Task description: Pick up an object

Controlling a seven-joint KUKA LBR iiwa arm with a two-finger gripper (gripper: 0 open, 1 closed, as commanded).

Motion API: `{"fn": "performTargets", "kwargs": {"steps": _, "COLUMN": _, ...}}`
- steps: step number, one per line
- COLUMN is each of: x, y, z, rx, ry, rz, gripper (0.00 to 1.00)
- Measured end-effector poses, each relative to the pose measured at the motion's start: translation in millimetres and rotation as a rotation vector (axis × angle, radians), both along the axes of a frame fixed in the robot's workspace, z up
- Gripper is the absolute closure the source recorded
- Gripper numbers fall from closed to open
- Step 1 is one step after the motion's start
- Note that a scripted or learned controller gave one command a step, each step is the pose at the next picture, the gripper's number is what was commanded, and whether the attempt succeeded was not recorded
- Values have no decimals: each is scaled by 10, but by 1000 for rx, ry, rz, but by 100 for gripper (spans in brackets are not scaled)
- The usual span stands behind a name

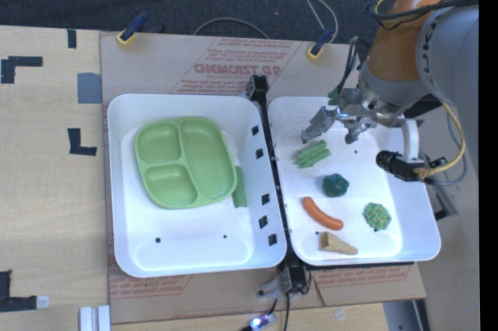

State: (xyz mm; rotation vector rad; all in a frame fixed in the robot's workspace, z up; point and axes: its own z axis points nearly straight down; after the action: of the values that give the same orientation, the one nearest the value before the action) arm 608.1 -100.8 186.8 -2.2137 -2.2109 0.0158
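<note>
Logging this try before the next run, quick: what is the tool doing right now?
Tool: open, holding nothing, poised over the right bin just above the green bean pod.

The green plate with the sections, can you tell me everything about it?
The green plate is a light green tray that looks like plastic, with rounded corners and three sunken compartments, one long and two smaller. It lies flat and slightly turned in the left white bin, towards its upper part. A thin green strip sits against its right edge. Nothing lies on it.
</note>
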Motion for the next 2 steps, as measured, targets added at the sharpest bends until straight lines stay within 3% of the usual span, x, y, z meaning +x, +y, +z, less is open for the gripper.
{"fn": "performTargets", "kwargs": {"steps": 1, "x": 32, "y": 2, "z": 82, "rx": -1, "ry": -14, "rz": 3, "gripper": 0}}
{"fn": "performTargets", "kwargs": {"steps": 2, "x": 91, "y": 62, "z": -414, "rx": -2, "ry": -9, "rz": 3, "gripper": 0}}
